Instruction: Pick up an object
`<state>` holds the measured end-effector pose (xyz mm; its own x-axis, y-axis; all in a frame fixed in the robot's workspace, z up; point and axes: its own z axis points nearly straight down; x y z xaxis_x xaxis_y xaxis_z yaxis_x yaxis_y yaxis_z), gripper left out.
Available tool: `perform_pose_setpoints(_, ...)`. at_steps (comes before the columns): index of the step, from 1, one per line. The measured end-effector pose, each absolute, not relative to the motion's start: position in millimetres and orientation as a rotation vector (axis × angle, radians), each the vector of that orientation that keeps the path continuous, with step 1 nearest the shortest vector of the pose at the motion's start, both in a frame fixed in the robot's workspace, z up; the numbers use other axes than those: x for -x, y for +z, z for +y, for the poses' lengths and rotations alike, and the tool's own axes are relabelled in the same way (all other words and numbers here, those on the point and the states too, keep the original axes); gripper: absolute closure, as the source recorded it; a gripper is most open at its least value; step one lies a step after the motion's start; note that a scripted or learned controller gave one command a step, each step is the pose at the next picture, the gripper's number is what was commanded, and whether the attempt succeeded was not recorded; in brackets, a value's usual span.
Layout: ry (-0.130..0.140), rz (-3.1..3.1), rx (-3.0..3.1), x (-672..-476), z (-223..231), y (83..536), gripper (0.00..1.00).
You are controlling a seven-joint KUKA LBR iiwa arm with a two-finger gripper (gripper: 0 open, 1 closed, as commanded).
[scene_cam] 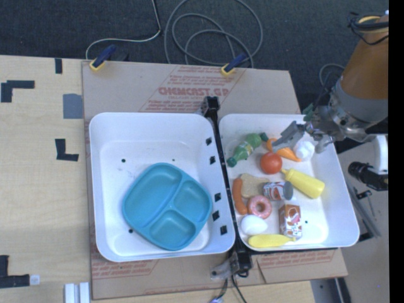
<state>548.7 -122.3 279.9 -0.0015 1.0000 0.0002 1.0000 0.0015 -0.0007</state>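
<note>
Gripper [302,137], its state impossible to tell, hangs over the right bin [341,194] by the carrot [285,153]. You would grip that carrot across its thick middle: probably light, stiff, slick plastic.

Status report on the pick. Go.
Gripper low over right bin's far side, nothing seen held. Orange carrot and white piece right beneath it. Tomato and yellow bottle crowd close by.
</note>
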Motion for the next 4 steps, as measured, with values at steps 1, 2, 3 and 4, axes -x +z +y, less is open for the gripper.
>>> perform_pose_setpoints(1,0.01,-2.218,2.212,-566.9,-112,178,0.0)
perform_pose_setpoints(2,-0.004,-2.233,2.225,-628.4,-94,82,0.0)
perform_pose_setpoints(3,-0.001,-2.226,2.225,-626.2,-95,96,1.0)
perform_pose_setpoints(4,-0.009,-2.231,2.217,-610.2,-44,190,1.0)
